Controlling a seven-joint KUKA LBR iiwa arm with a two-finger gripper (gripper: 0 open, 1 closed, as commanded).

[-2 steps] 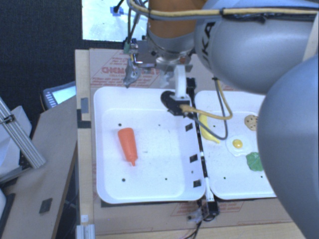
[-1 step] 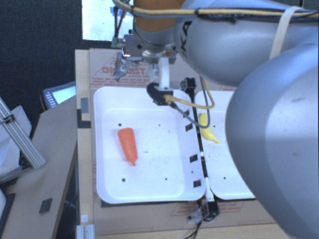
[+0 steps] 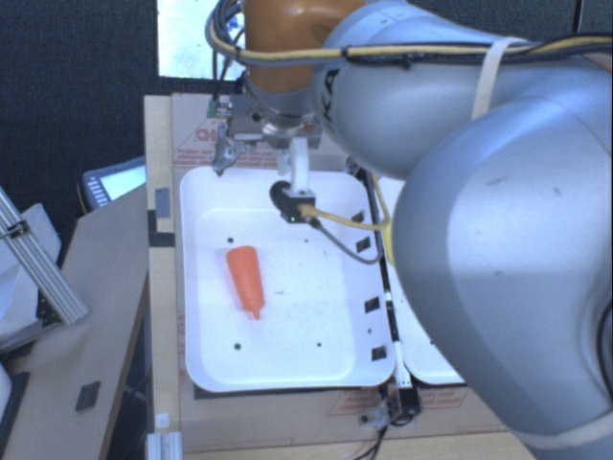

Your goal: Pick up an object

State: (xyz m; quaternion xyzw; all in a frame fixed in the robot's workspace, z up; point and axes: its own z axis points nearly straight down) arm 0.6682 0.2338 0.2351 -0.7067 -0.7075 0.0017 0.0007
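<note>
An orange cone-shaped object, like a small carrot, lies in the left white bin, left of its middle, with its narrow end towards the front. My gripper hangs above the bin's far edge, up and slightly right of the orange object and well apart from it. It is open, with nothing between its fingers. One grey finger shows at the left of the gripper body; the other is mostly hidden behind the wrist bracket.
The arm's large grey body covers most of the right bin, of which a front corner shows. A cardboard sheet lies under the bins. At the left stand a wooden bench edge and an aluminium bar.
</note>
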